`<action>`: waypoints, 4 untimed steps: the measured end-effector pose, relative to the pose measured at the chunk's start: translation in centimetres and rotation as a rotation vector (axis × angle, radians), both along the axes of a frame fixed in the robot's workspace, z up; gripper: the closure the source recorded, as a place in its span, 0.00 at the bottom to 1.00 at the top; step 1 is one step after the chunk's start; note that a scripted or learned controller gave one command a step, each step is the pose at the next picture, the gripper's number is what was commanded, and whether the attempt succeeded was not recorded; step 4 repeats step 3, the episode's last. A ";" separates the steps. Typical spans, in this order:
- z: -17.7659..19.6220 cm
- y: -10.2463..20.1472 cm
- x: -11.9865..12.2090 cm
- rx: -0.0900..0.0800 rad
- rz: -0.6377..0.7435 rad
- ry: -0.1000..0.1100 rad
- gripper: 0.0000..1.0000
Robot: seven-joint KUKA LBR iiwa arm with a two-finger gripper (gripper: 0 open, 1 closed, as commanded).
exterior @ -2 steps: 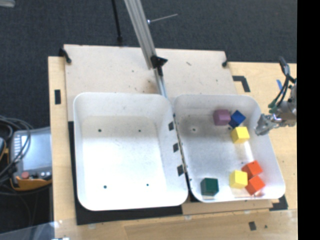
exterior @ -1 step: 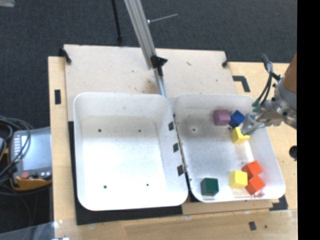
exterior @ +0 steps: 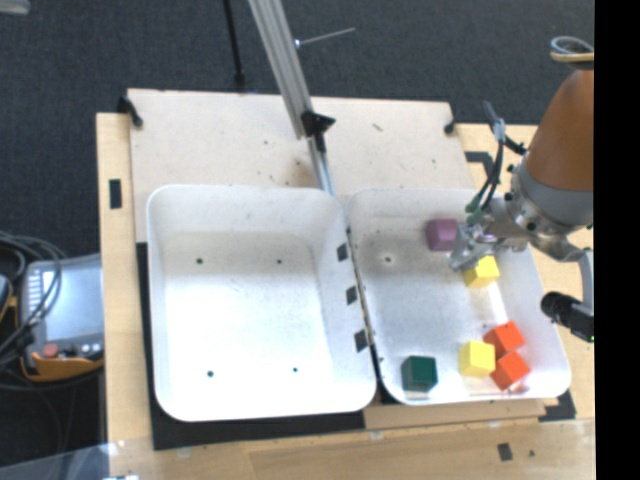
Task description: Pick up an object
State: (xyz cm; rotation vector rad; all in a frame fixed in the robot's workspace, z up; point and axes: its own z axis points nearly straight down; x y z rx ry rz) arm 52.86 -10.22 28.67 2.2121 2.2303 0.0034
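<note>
The right bin [exterior: 400, 298] holds several small blocks. A purple block [exterior: 441, 234] lies near its back wall. My gripper [exterior: 468, 252] hangs over the bin's right part, between the purple block and a yellow block [exterior: 484, 271] just below and to the right of it. The gripper's metal head hides part of that yellow block. A second yellow block [exterior: 477, 358], two orange blocks [exterior: 508, 336] [exterior: 512, 369] and a green block [exterior: 420, 373] lie along the bin's front.
The left bin [exterior: 250, 298] stands beside the right one, sharing a middle rim. A slanted aluminium post [exterior: 285, 58] rises behind the bins. A black part [exterior: 567, 313] of the arm sticks out over the right bin's right rim.
</note>
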 end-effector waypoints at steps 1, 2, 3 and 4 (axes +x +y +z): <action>-1.5 5.5 0.4 0.000 -0.001 0.002 1.00; -2.9 9.9 0.2 -0.001 -0.002 0.002 1.00; -2.3 15.2 -0.4 0.001 0.000 -0.001 1.00; -2.3 15.2 -0.4 0.001 0.000 -0.001 1.00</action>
